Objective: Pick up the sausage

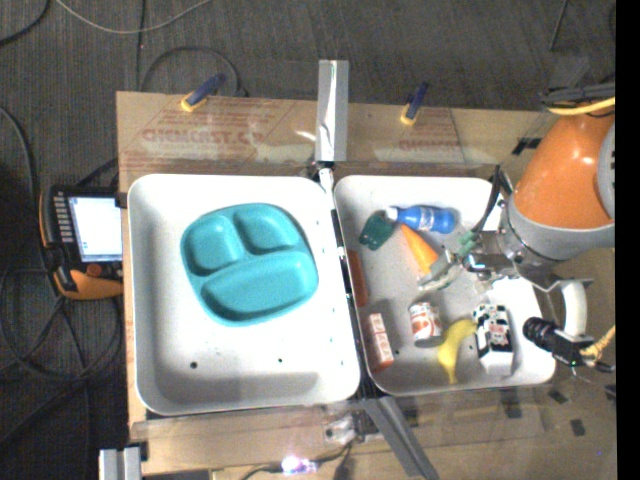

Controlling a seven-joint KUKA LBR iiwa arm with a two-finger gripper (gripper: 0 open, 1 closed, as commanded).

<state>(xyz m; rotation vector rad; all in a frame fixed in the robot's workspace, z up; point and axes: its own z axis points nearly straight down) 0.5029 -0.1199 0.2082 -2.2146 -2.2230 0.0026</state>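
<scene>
Pincer hangs in the middle of the right bin with nothing in it; can't tell how the tips are set. Looks like the approach step: the sausage lies lower left of it, apart, near the bin's left wall, so next comes a shift over and down.

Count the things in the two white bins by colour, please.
Teal: 2, the divided plate and a small piece
Blue and white: 1, bottle
Orange: 1, carrot
Yellow: 1, banana
Red: 2, can, sausage
Black and white: 1, carton
Total: 8
</scene>
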